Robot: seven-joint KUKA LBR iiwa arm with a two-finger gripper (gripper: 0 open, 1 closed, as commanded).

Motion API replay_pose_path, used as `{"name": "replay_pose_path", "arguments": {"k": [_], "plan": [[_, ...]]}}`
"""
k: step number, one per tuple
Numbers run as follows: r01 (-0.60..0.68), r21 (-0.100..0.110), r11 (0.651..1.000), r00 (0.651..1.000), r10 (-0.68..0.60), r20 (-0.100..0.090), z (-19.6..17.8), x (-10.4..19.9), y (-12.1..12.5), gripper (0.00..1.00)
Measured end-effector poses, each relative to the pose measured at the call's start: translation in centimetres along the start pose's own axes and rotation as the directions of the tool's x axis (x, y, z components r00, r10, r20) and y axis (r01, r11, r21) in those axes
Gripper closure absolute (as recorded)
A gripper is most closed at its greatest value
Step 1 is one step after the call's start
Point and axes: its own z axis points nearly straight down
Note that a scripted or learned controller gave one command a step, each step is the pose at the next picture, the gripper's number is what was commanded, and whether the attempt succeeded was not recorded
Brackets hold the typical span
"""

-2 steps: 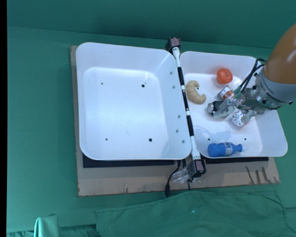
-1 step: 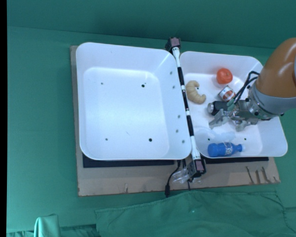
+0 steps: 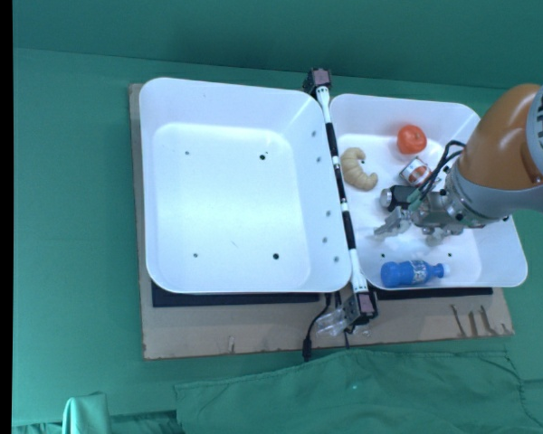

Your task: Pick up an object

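1. Where the bench edge comes nearest the camera, a green cloth point(image 3: 344, 391) lies in folds below a brown cardboard sheet point(image 3: 253, 337) that carries both bins.
2. At the near end of the black-and-white rod point(image 3: 337, 179) dividing the bins, a small clamp point(image 3: 353, 313) with a cable sits on the cardboard.
3. The blue bottle point(image 3: 413, 272) lies on its side along the near wall of the right bin point(image 3: 507, 265); its body is deep blue, with a white cap pointing right.
4. Just beyond the bottle, the gripper point(image 3: 394, 227) hangs over the middle of the right bin, its metal fingers pointing left and down. They look slightly parted, and nothing shows between them.
5. The grey arm point(image 3: 516, 165) with its orange band enters from the right, over the bin's right side.
6. Next to the gripper's far side, a small can point(image 3: 415, 171) with a red and white label rests on the floor, partly hidden by black cables.
7. Left of the can, a tan croissant point(image 3: 359, 168) curves near the rod.
8. Farther back, an orange-red round object point(image 3: 412, 139) sits near the far wall.
9. The left bin point(image 3: 163, 107) stretches broad and white, its floor showing a few dark specks.
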Motion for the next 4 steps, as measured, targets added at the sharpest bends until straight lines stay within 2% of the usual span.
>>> {"name": "replay_pose_path", "arguments": {"k": [1, 2, 4], "plan": [[-0.004, -0.012, 1.0, 1.0, 0.004, 0.006, -1.2, -0.2, 0.3, 1.0], [0.002, -0.002, 1.0, 1.0, -0.002, 0.004, -5.4, -0.2, 0.7, 1.0], [0.003, -0.002, 1.0, 1.0, -0.003, 0.004, -16.0, -1.1, 2.5, 1.0]]}}
